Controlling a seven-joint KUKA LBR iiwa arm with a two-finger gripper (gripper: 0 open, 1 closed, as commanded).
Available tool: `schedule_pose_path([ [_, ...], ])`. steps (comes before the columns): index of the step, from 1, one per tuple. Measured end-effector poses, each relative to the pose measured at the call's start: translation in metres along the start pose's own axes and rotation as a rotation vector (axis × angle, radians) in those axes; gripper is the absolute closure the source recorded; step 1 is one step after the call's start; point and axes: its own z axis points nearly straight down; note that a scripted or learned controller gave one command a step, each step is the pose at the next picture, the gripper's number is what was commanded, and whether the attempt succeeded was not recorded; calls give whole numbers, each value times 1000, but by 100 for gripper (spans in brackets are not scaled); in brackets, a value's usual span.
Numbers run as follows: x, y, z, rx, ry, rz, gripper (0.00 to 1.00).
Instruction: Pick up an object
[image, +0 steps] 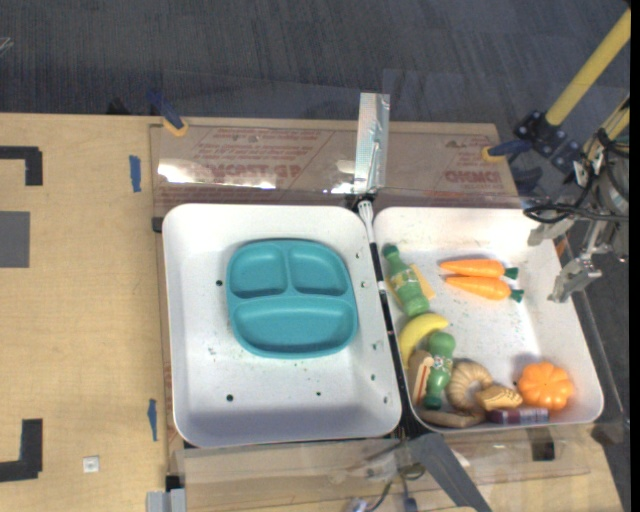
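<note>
So the tabletop (80, 300) is a tan board with two white bins sitting side by side on it. The left bin (190, 400) has just one thing in it: a teal divided plate (292, 297) with three compartments, lying flat roughly in the middle.

The right bin (545, 330) is where all the pickable stuff is. Two orange carrots (478, 278) lie next to each other near the far side, green ends pointing right. Along the left wall there's a green bottle (404, 282) with a yellow label, and just below it a yellow banana (422, 329). Under the banana is a green piece (437, 348), hard to say what exactly, and then a little jumble near the front edge: a brown croissant-looking thing (470, 380), something orange and green beside it, and a dark purplish item (512, 408) lying flat against the front wall. An orange pumpkin (545, 386) sits in the front right corner, just beside that pile.

The gripper (575, 268) hangs at the right rim of the right bin, up by the far right corner, well apart from the pile and a bit to the right of the carrots. It's not on any object, nothing between its fingers. Honestly can't tell if it's spread or closed; it's small and cluttered with cables.
</note>
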Motion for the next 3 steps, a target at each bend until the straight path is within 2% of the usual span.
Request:
schedule_pose_path([
  [1,37,68,148,-5,12,90,0],
  [2,-47,100,159,-3,1,103,0],
  [3,-50,98,144,0,-11,103,100],
])
